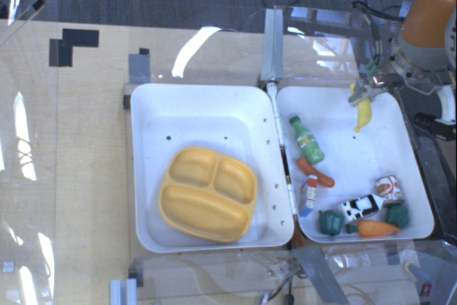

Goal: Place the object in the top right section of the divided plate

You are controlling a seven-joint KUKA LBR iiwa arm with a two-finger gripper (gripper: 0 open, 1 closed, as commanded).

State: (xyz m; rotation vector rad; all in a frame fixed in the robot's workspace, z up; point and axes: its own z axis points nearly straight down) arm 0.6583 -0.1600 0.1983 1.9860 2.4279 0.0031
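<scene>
A yellow divided plate [208, 194] lies in the left bin [153, 153], and its top right section [236, 179] has nothing in it. My gripper [361, 92] hangs over the far part of the right bin [410, 153], below the orange-banded wrist. A small yellow banana [363, 116] dangles from its fingers, so it is shut on the banana's upper end. The banana is lifted off the bin floor, far to the right of the plate.
The right bin holds a green bottle [307, 141], an orange sausage-like piece [316, 172], a small red-capped bottle [309, 195], a toy cow [359, 208], a carrot [376, 228] and several other small items. A metal divider [280, 153] separates the bins.
</scene>
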